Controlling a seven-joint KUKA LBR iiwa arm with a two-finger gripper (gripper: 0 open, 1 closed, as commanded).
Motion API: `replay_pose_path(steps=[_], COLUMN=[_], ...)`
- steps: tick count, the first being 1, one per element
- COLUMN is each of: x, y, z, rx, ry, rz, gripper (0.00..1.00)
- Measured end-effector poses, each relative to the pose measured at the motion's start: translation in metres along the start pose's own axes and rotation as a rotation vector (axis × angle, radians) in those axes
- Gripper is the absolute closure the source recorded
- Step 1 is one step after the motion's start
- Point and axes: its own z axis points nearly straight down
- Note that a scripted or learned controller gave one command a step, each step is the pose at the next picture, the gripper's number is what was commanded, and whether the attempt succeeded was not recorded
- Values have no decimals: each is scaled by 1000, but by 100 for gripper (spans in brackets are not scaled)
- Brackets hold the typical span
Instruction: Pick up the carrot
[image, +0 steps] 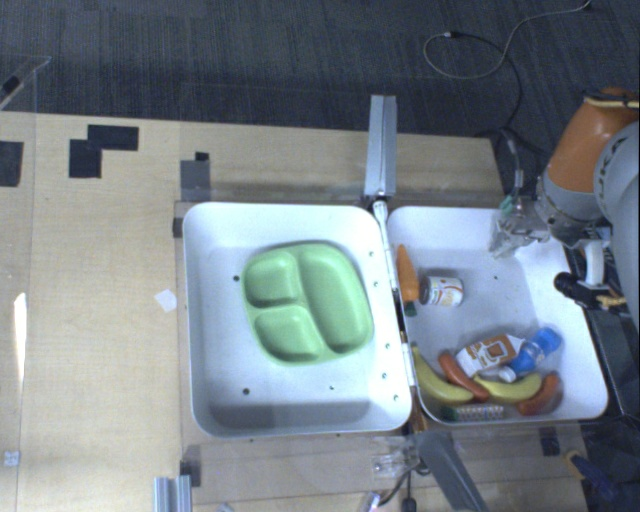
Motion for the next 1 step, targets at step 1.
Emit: replay_pose_path(steps=[1], x=[1], y=[3], z=[-13], rx=[-7], ry=[-3], rz=[-7], gripper=[100])
